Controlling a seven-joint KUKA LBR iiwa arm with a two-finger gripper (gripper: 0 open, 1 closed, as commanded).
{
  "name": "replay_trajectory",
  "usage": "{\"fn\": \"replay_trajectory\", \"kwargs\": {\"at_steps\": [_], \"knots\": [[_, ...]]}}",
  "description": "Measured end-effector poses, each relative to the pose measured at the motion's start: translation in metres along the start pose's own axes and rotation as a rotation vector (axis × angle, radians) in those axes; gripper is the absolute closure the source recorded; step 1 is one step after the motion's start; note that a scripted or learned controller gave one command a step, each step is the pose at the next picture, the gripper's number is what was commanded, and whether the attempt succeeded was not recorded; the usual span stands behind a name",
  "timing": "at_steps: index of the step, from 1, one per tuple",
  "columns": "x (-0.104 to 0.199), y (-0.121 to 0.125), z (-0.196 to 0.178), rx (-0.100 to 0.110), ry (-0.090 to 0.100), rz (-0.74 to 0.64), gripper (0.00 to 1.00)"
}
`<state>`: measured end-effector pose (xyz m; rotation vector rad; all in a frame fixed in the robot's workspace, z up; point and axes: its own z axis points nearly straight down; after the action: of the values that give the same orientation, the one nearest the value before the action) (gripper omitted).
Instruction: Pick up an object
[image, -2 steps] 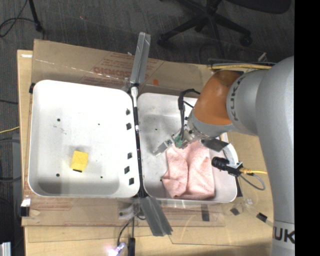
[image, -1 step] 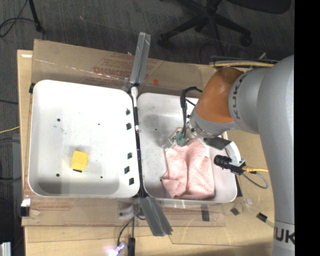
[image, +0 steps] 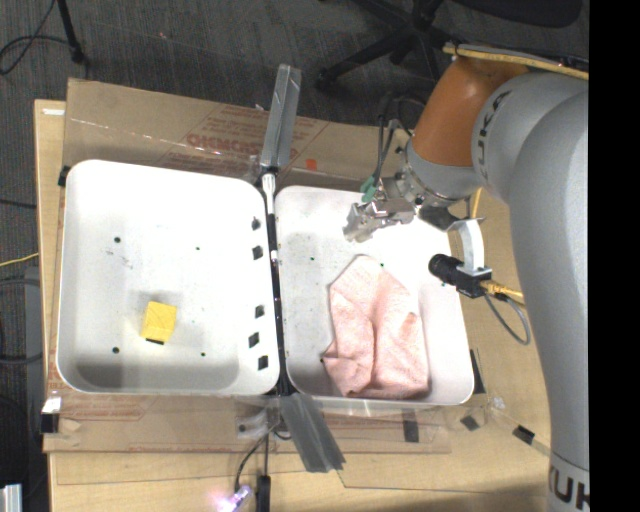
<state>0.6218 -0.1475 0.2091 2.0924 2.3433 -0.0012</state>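
A crumpled pink cloth (image: 377, 330) lies in the right bin (image: 310, 225), filling its near half. A small yellow block (image: 158, 321) rests in the left bin (image: 150, 185), toward its near left side. My gripper (image: 362, 224) hangs over the far part of the right bin, just above the top edge of the cloth. Nothing shows between its tips, and it stands apart from the cloth.
A raised grey divider (image: 270, 250) with black clips separates the two bins. Cardboard (image: 200, 125) lies under the bins on the bench. The grey arm (image: 520, 200) covers the right side of the view.
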Motion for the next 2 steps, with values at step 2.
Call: {"fn": "replay_trajectory", "kwargs": {"at_steps": [2], "knots": [[-0.01, 0.034, -0.028, 0.002, 0.001, 0.584, 1.0]]}}
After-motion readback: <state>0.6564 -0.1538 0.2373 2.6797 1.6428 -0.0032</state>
